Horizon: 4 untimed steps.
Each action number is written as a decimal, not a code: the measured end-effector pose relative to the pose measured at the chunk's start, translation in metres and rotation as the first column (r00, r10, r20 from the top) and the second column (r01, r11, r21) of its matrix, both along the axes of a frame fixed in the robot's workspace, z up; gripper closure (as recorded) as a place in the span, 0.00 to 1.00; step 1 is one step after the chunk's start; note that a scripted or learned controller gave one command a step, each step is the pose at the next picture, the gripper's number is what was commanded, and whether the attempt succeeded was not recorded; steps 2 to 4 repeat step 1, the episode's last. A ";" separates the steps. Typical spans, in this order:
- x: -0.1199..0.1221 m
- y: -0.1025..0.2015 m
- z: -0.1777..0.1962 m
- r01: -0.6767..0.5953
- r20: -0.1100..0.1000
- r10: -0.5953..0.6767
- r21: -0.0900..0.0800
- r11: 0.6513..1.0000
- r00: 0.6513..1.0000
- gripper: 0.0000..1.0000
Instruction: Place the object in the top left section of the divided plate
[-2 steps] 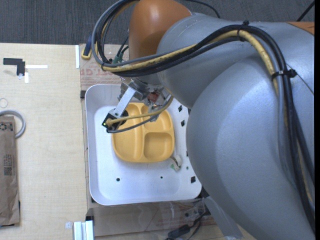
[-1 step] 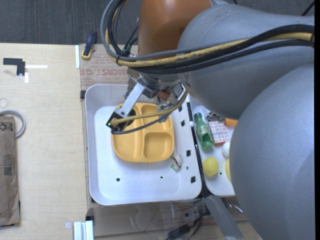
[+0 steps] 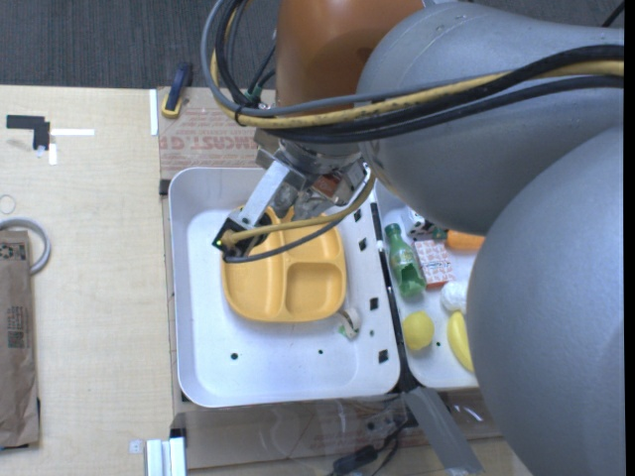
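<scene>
Arm is reaching in from the right, gripper (image 3: 294, 198) hanging over the top edge of the yellow divided plate (image 3: 288, 281) in the left bin (image 3: 198, 365). Cannot tell the claw's state or what it's carrying; cables and wrist are covering it. Right bin (image 3: 432, 365) is holding a green bottle (image 3: 404, 261), a lemon (image 3: 419, 330), a red-white packet (image 3: 434, 259).

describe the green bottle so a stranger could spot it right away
Start at the right white bin, beside the bin holding the yellow divided plate. The green bottle lies along its left edge, above a yellow lemon. It is the one green, elongated item there.
</scene>
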<state>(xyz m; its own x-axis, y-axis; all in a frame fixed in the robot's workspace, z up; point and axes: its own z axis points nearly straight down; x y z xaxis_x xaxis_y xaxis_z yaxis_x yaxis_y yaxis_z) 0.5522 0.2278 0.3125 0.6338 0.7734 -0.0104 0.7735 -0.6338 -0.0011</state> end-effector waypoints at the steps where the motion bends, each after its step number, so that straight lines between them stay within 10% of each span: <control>1: -0.048 0.001 0.081 -0.288 0.004 0.288 0.005 0.958 0.958 1.00; 4: -0.048 0.001 0.081 -0.288 0.004 0.288 0.005 0.958 0.958 1.00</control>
